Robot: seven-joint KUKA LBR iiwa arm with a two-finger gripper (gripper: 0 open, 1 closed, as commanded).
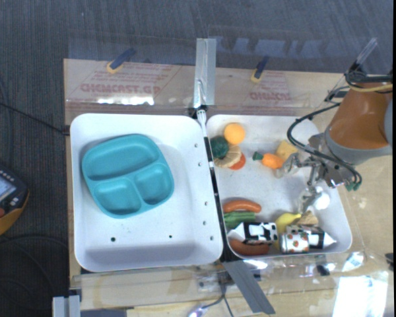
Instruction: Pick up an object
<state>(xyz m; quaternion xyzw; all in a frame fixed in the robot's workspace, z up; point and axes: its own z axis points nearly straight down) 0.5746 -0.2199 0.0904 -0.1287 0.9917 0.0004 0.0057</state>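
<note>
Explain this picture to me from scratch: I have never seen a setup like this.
One fixed camera looks down at a slant on a bench holding two shallow white bins. The grey and orange machine at the right is a robot arm; its gripper hangs low over the right bin. I see nothing between its fingers. That bin holds small toys: an orange ball, a toy carrot, a toy hot dog, a black-and-white cow-patterned block and others. The left bin holds a teal divided plate.

We saw a teal divided tray point(127, 174) lying in the left white bin point(105, 246). A handheld pendant point(0, 200) sat on the dark floor, well apart.
</note>
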